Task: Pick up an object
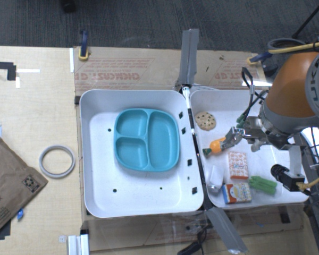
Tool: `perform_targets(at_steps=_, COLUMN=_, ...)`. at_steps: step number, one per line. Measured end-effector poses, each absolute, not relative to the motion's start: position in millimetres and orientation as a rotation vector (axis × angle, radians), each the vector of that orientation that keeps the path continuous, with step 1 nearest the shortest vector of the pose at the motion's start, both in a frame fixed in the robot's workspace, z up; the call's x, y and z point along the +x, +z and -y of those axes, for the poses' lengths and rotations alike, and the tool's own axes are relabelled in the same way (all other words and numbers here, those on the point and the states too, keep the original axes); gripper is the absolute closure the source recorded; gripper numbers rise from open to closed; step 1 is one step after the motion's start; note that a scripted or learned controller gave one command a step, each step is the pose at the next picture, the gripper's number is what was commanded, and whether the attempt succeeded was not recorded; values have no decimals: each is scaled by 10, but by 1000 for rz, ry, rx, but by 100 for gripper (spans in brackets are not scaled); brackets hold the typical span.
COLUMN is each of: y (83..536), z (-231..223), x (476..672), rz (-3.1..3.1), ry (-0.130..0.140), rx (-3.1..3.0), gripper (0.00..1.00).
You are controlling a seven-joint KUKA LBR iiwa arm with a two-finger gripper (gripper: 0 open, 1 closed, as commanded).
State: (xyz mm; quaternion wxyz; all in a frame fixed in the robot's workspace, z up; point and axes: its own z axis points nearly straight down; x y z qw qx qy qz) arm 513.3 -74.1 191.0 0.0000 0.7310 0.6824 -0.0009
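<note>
- The arm (292, 89) reached in from the right and stood over the right bin (244, 95)
- The gripper (235, 137) was low in that bin, its fingers parted a little, their tips just beside the carrot (216, 146)
- Nothing sat between the fingers; the gripper held no object
- The carrot, orange with a green end, lay near the bin's left wall, below the cookie (206, 121)
- Other candidates in the same bin: a pink-and-white packet (237, 165), a small carton (237, 193) and a green item (262, 184), all close together toward the near edge
- The left bin (95, 158) held a teal tray (147, 140), well apart from the gripper
- Judged step: closing on the carrot, the nearest object to the tips
- To do it well, the fingers would need to straddle the carrot across its narrow width, not along its length
- The tips should go down to the bin floor level before closing, since the carrot lies flat and low
- Risk judged: a rounded, tapered body may roll or squirt out toward the bin wall if only one finger touches first
- A straight lift, clear of the cookie and packet, would be advisable
</note>
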Motion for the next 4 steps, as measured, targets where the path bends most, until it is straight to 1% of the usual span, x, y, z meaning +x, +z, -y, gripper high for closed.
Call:
perform_targets(at_steps=1, y=910, z=1063, x=5111, rz=-2164, ry=-4, rx=2279, gripper=0)
perform_targets(at_steps=2, y=992, z=1069, x=5106, rz=-2164, ry=-6, rx=2280, gripper=100)
perform_targets(at_steps=3, y=992, z=1069, x=5106, rz=-2164, ry=-7, rx=2281, gripper=0)
perform_targets(at_steps=4, y=1074, z=1078, x=5101, rz=-2164, ry=-10, rx=2282, gripper=100)
